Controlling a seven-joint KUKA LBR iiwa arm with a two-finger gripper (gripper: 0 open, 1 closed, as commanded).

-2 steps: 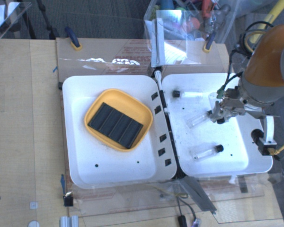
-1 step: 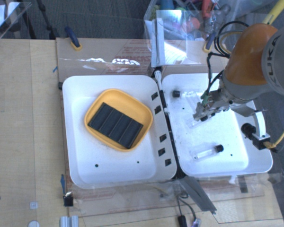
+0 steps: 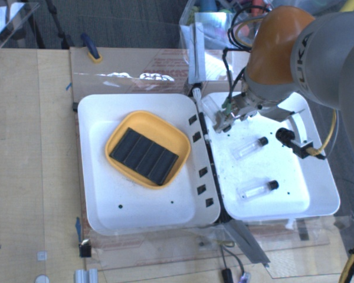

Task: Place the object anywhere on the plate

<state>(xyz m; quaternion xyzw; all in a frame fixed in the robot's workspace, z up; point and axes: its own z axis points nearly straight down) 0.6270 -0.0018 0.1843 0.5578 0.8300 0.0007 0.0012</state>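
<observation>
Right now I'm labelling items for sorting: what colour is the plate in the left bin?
Yellow-orange; the plate shows clearly in the camera view.
</observation>
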